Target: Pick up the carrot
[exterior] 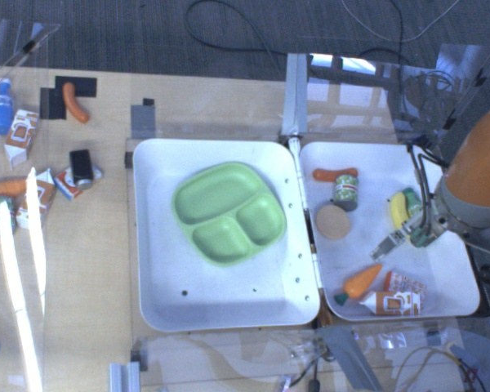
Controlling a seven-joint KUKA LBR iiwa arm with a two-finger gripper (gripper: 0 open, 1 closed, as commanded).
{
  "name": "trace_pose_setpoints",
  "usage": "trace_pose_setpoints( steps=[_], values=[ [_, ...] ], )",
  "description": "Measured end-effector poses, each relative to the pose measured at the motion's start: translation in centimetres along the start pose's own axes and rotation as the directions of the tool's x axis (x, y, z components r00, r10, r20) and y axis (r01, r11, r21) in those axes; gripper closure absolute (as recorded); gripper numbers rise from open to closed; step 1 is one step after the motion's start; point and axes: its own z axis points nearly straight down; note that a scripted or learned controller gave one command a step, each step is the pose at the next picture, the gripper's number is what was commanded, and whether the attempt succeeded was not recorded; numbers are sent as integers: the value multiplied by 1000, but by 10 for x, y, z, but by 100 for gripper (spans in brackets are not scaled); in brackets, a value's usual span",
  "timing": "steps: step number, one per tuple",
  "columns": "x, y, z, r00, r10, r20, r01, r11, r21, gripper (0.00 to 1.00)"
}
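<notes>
The carrot lies near the right bin's near-left corner, touching a carton — likely light, rigid, slick plastic; grip mid-body. The claw hovers just beyond; its opening I cannot tell.

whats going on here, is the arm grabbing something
A KUKA arm reaches in from the right, its gripper hovering over the right bin with nothing between its fingers. The carrot it is meant to pick up lies untouched near the bin's front edge, beside a small carton. The left bin holds a green divided plate.
</notes>
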Motion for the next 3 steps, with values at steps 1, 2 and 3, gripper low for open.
trace_pose_setpoints(
  steps=[1,2,3],
  values=[
    [38,10,76,947,-320,9,320,948,-4,0],
    [38,14,64,947,-320,15,320,947,-11,100],
    [38,14,64,947,-320,14,320,947,-11,0]
  ],
)
